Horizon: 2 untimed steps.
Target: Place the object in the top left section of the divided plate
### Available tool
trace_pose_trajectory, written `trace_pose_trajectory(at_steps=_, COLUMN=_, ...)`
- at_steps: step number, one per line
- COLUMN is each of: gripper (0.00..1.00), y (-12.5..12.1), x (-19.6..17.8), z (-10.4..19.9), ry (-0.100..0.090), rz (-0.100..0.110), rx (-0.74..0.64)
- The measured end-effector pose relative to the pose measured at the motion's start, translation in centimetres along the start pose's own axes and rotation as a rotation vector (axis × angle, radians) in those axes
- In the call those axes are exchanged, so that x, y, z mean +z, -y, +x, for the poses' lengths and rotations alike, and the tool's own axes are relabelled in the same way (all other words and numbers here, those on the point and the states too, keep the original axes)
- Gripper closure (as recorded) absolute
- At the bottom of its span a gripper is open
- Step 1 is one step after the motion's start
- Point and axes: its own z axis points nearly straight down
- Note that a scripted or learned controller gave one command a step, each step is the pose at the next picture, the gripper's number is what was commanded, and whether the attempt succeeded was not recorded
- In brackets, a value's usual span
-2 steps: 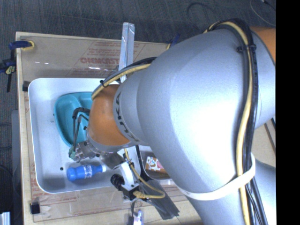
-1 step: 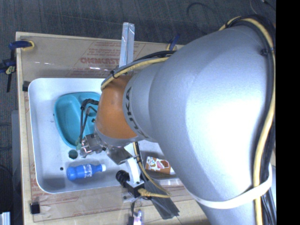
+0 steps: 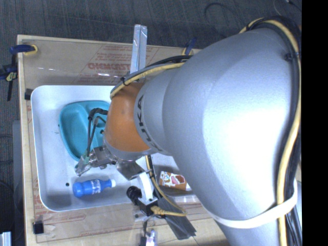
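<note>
The bottle (image 3: 92, 187) lies in the bin (image 3: 43, 137), near the plate (image 3: 77, 127).

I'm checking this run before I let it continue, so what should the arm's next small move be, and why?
Probably a short rise and pause. The gripper sits low in the white bin, between the teal divided plate and the blue bottle, which lies apart on the bin floor. Whether anything is held is unclear, so clearing the view seems wise before moving over the plate.
</note>
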Motion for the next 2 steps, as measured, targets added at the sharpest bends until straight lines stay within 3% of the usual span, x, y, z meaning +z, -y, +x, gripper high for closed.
trace_pose_trajectory(at_steps=1, gripper=1.0, y=0.0, x=-0.8, z=0.0, ry=-0.001, rz=0.005, rx=-0.005)
trace_pose_trajectory(at_steps=2, gripper=1.0, y=-4.1, x=-8.4, z=3.5, ry=0.001, rz=-0.001, rx=-0.23)
